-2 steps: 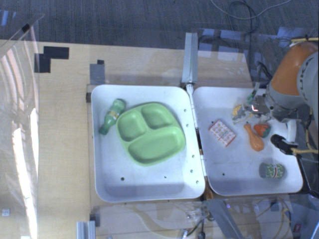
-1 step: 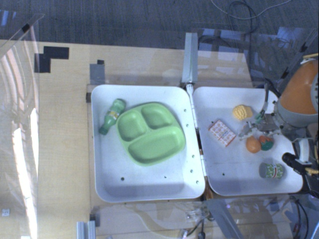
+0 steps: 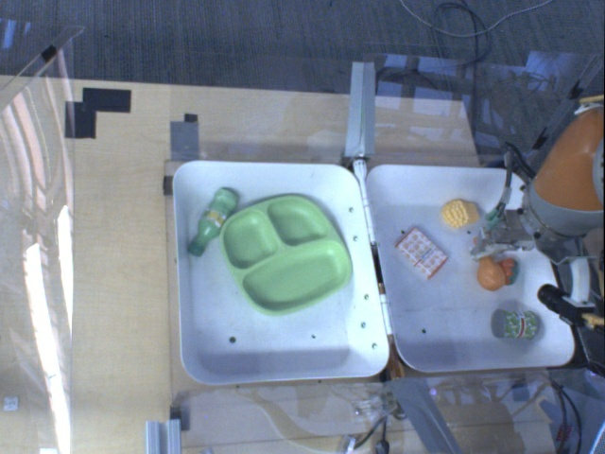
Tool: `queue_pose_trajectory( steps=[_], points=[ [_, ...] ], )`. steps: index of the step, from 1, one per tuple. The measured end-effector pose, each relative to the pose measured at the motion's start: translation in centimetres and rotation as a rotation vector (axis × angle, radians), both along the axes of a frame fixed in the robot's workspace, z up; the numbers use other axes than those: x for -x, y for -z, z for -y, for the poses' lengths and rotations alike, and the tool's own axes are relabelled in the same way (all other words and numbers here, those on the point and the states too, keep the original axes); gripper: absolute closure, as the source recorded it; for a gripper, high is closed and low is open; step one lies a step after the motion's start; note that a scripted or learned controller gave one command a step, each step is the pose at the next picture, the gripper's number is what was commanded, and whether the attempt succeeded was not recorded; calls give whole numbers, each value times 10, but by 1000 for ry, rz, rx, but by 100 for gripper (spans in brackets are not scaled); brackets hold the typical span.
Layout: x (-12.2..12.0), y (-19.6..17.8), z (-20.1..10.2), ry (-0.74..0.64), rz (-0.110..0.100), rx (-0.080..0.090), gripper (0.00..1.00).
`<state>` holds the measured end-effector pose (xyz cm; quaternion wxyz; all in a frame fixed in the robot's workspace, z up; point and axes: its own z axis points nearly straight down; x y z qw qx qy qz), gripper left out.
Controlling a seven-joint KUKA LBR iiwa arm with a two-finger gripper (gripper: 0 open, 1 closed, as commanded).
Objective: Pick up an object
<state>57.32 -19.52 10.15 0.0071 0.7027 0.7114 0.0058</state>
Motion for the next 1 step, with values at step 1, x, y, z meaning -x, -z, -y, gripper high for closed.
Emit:
queue_pose_trajectory(
  steps=[1],
  points=[
    [31, -154, -118, 111, -10, -3, 100]
  ],
)
